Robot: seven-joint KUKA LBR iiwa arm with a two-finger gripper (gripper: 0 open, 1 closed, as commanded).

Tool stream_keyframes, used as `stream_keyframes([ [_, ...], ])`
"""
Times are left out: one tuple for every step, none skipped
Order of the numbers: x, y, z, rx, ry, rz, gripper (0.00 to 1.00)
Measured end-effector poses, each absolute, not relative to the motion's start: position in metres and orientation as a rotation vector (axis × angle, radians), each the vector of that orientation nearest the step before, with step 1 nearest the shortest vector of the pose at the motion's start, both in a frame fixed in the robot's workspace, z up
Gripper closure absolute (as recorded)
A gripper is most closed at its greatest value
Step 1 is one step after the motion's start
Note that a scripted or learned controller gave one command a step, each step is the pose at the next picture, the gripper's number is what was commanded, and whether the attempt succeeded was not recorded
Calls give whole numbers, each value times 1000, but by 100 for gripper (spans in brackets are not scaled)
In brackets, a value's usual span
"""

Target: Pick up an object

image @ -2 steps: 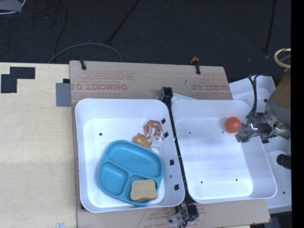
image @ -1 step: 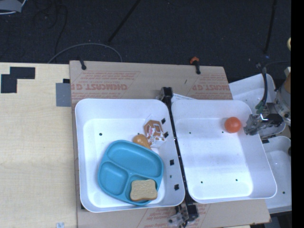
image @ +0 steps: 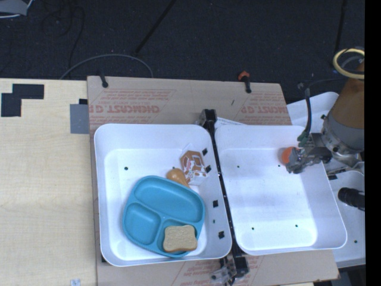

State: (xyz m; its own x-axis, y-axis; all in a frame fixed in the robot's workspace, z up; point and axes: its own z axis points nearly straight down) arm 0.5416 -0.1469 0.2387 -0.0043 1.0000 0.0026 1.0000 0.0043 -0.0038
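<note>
A small orange object (image: 287,154) lies in the right bin (image: 280,219) near its far right wall. My gripper (image: 296,163) hangs low right beside it, touching or nearly touching its right side; whether it has hold of it I cannot tell. In the left bin (image: 110,177) a blue divided plate (image: 152,210) lies flat with a tan slice of bread (image: 180,238) in its near compartment. A yellow-orange lump (image: 176,175) rests at the plate's far edge, next to a clear packet with a brown print (image: 193,162).
A black divider with clips (image: 218,186) runs between the two bins. The grey arm with its cable (image: 342,130) comes in over the right bin's right rim. Cardboard (image: 178,103) lies under both bins.
</note>
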Motion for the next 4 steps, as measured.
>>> stream_keyframes([
  [538,-91,226,-2213,-2222,2,100],
  [533,-35,235,-2212,-2224,1,100],
  [533,16,242,-2214,-2224,2,100],
  [539,70,244,-2214,-2224,1,100],
])
